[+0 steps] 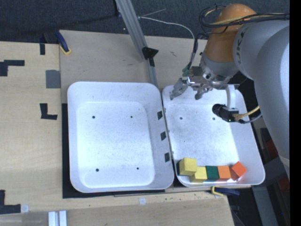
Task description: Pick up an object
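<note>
My claw [188,92]: fingers spread, gripping nothing, at the upper edge of the right bin [207,131].
Blocks [211,171]: row along that bin's lower edge, well apart from me.
Feel: probably light, stiff, smooth-faced.
Hold: yellow block [189,165], across flat opposite sides.

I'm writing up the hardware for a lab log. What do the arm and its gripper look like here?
The arm is bulky, rounded and light grey, with an orange band above the wrist. Thin black cables loop over that band. The gripper is small and grey metal, with two short fingers. A black fitting beside it carries a yellow cable.
</note>
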Controlling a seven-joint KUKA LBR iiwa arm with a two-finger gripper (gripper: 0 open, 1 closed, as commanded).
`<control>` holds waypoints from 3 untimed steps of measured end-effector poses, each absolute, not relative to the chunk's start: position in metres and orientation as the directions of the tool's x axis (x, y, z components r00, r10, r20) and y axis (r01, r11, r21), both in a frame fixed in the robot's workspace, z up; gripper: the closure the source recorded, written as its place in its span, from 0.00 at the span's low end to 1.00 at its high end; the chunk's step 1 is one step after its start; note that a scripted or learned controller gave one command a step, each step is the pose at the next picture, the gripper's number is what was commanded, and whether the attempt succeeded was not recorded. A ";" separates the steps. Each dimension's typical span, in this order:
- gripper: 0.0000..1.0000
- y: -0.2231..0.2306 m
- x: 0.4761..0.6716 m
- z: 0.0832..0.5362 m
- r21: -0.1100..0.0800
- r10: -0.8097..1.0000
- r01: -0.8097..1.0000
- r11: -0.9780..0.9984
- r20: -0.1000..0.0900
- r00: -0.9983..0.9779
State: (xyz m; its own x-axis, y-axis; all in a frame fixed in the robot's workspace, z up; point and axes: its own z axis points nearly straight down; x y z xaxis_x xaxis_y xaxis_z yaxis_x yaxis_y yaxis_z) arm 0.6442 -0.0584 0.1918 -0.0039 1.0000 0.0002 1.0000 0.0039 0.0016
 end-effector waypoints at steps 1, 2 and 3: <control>0.00 -0.123 0.608 0.124 -0.010 1.000 1.000 -0.006 -0.003 0.006; 0.00 -0.093 0.615 0.089 -0.006 1.000 1.000 0.003 0.001 -0.003; 0.00 -0.082 0.646 0.206 0.008 1.000 1.000 0.003 -0.001 -0.003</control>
